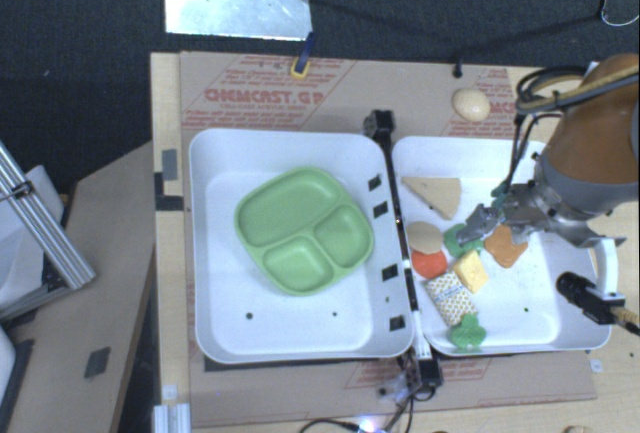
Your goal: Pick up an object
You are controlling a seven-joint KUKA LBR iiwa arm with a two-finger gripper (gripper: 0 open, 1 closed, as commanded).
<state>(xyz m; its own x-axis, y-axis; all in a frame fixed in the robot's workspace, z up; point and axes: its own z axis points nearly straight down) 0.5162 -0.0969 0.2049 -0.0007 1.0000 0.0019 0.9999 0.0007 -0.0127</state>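
— State of the jaws?

— Cannot tell whether parted or closed: too small and blurred at the tip of the gripper (476, 227). Nothing seen clamped between them.

— Closest to them?

— A small green piece (461, 241), touching or just under the tip; cannot say which. Looks like the pick target.

— And outward from there?

— Just beside the jaws, on the arm's side, an orange piece (505, 247). Just below, towards the near edge, a yellow block (472, 273). On the far side from the arm, a tan round (425, 237) with a red round (430, 264) against it. Further towards the near edge, a patterned packet (450, 299), then a green lump (467, 333). Above the jaws in view, a tan wedge (436, 192). All inside the right bin (545, 149).

— Well apart?

— A green divided plate (305, 229) in the left bin (222, 166), across the divider from the jaws.

— Step in hand?

— Probably the descent or the close on the green piece; not yet lifted, by the look of it.

— Called for next?

— A firm close centred on the green piece, then a straight lift. Crowded neighbours, so a risk of nudging the orange or the yellow, or of coming up with nothing.
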